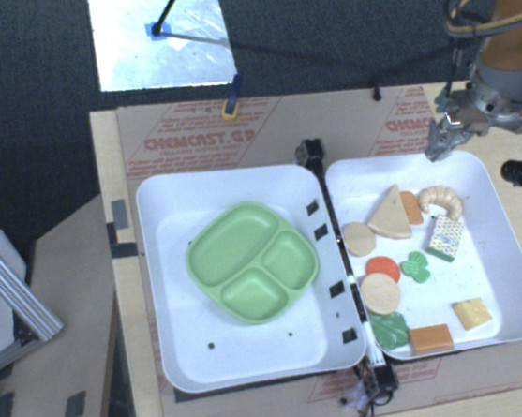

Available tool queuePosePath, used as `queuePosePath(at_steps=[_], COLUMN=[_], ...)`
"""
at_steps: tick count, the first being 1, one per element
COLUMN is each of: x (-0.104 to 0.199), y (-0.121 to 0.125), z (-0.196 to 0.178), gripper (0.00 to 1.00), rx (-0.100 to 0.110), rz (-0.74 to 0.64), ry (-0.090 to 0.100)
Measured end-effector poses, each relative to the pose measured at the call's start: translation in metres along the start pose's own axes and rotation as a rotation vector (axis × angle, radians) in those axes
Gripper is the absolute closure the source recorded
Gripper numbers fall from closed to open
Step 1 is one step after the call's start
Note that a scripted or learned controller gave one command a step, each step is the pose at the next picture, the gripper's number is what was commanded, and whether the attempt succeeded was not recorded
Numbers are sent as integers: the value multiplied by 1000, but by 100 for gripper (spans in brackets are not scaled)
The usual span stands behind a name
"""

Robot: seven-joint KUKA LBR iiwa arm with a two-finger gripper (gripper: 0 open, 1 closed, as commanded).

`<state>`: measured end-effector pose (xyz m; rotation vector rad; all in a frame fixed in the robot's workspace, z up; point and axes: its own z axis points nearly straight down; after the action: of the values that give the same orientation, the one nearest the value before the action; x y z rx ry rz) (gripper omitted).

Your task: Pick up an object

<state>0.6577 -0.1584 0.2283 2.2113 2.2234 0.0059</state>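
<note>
The right bin [503, 220] holds several toy foods: a tan wedge [391, 215], a croissant [439, 197], a patterned white box [445, 238], a red disc [382, 267], a green broccoli piece [416, 267], a tan round [380, 293], a yellow cheese cube [471, 313], an orange block [431, 338] and a green leafy piece [390, 329]. My gripper [442, 143] hangs above the bin's far right corner, apart from all of them, with nothing visible between its fingers.
The left bin [180, 354] carries a green divided plate [251, 262]. A black divider [334, 241] runs between the bins. Behind the bench lies a shiny sheet [162, 35]. Metal rails [1, 282] stand at the left.
</note>
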Motion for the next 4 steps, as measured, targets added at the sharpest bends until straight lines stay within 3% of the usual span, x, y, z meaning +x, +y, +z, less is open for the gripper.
queuePosePath(at_steps=[2, 3, 4], x=[100, 94, 94], y=[-10, -18, -7], z=[-6, 9, -7], gripper=[100, 100, 100], rx=[5, 5, 3], rz=[-4, 5, 0], ry=[3, 1, 1])
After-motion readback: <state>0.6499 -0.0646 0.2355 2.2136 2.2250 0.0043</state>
